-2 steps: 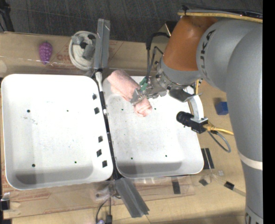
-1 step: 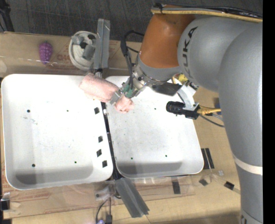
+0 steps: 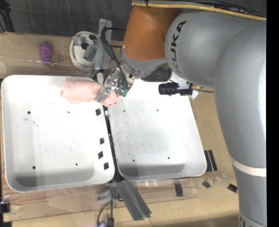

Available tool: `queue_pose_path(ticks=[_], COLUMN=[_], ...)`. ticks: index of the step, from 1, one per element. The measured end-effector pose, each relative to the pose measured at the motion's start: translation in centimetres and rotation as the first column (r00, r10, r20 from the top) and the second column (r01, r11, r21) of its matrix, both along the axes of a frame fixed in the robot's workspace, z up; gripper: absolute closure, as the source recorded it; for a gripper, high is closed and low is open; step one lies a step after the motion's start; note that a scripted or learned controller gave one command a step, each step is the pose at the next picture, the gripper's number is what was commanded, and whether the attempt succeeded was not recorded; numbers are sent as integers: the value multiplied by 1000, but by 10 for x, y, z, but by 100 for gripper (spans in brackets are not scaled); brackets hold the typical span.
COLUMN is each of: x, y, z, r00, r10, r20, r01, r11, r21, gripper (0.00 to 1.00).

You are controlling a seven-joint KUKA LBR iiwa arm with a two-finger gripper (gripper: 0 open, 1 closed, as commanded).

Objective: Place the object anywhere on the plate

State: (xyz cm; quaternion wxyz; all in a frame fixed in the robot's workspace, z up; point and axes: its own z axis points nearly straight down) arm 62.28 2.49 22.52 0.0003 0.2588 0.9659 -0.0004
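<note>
A pale pink, flat thing (image 3: 78,91), which may be the plate, lies at the far edge of the left bin (image 3: 16,126), towards its right corner. My gripper (image 3: 112,88) hangs over the divide between the two bins, right at the pink thing's right end. A smaller pink piece (image 3: 112,100) shows just below the gripper, touching or joined to the larger pink thing; I cannot tell which. The arm's orange band (image 3: 146,30) and grey body cover the far right of the scene.
The right bin (image 3: 177,141) sits beside the left one. A purple object (image 3: 46,52) lies on the bench beyond the left bin. A white round fixture (image 3: 84,48) stands behind the bins' junction. Black clips (image 3: 101,148) mark the divide.
</note>
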Motion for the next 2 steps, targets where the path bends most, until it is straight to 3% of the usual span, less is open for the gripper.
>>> queue_pose_path(ticks=[1,2], x=[11,11], y=[50,49], z=[2,3], r00=[920,920], r10=[393,392], r20=[2,2], r01=[-393,-392], r11=[920,920], r21=[0,0], gripper=[100,0])
